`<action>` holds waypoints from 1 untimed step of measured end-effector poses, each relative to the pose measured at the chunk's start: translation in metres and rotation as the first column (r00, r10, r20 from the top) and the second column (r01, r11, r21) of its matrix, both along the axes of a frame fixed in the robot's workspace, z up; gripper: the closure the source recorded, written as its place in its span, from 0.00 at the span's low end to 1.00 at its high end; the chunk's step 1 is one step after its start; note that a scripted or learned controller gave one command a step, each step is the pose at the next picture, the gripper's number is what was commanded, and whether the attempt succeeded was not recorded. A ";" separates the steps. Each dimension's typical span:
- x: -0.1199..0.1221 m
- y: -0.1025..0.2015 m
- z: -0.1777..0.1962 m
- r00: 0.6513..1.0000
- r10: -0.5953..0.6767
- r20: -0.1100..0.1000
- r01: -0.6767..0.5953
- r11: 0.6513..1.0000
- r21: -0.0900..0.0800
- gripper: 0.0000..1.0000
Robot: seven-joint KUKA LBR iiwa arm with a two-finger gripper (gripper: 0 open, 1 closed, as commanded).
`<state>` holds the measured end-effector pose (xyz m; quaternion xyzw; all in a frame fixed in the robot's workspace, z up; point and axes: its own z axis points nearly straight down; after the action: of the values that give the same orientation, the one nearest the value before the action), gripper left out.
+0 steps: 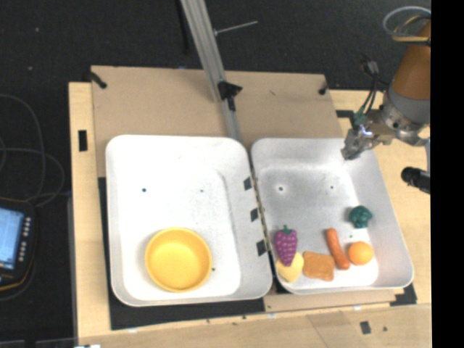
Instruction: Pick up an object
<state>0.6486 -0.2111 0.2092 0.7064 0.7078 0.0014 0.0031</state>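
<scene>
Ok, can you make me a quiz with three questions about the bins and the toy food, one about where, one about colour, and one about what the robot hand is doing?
1. Where is the yellow bowl?
A. In the left bin, near its front
B. In the right bin beside the carrot
C. On the bench outside both bins

2. What colour are the toy grapes?
A. Blue
B. Purple
C. White

3. What is the gripper doing?
A. Lifting the orange
B. Pressing on the bowl
C. Hovering at the back edge of the right bin, away from the food

Answers:
1. A, the bowl sits alone in the left bin's near corner.
2. B, the grapes are purple with a green top.
3. C, the gripper is at the right bin's far rim, while the carrot, the orange and the other food lie along the front.
</scene>
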 end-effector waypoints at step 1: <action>0.001 -0.001 0.008 1.000 0.001 -0.004 -0.001 1.000 0.001 1.00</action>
<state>0.6493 -0.2119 0.2174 0.7060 0.7082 0.0006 0.0013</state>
